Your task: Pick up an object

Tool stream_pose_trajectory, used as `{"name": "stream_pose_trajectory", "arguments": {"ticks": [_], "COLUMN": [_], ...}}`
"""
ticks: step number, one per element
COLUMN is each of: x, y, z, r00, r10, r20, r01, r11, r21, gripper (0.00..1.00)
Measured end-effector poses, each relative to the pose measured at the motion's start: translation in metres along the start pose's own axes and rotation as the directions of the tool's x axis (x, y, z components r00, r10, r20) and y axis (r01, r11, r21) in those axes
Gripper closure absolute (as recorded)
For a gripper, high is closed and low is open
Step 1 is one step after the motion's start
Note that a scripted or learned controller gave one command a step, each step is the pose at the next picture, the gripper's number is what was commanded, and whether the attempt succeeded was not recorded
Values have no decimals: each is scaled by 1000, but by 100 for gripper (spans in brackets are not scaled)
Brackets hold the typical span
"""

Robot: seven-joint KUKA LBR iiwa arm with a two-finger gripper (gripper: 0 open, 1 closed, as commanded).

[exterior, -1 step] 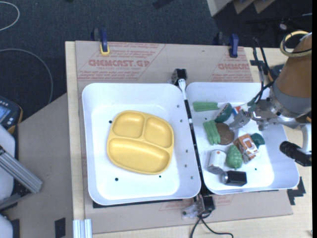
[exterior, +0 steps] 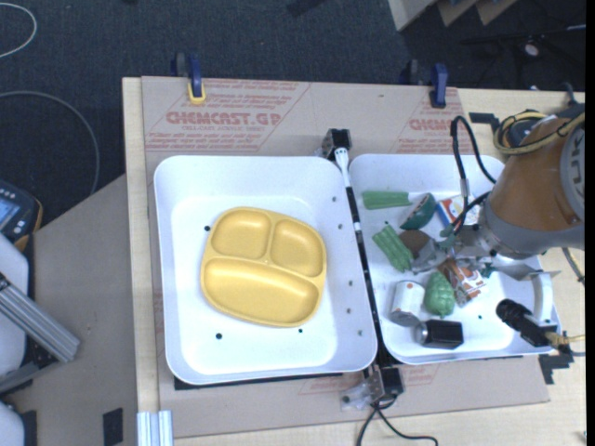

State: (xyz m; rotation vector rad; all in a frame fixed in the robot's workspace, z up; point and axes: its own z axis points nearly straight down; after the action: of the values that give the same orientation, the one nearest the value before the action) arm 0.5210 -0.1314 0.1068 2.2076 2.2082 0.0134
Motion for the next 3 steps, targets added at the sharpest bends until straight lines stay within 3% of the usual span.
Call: {"name": "stream_pose_trajectory", "arguments": {"ticks": [1, 2, 3], "x": [11, 4, 42], "y": [-27, -26, -36], "z": [8, -6, -137], "r00": [1000, 1000, 1000], "r10": [0, 9, -5], "r20": [19, 29, -7], "r01": [1, -8, 5], "r11": [999, 999, 1000], "r21": [-40, -44, 5], "gripper": [0, 100, 100]}}
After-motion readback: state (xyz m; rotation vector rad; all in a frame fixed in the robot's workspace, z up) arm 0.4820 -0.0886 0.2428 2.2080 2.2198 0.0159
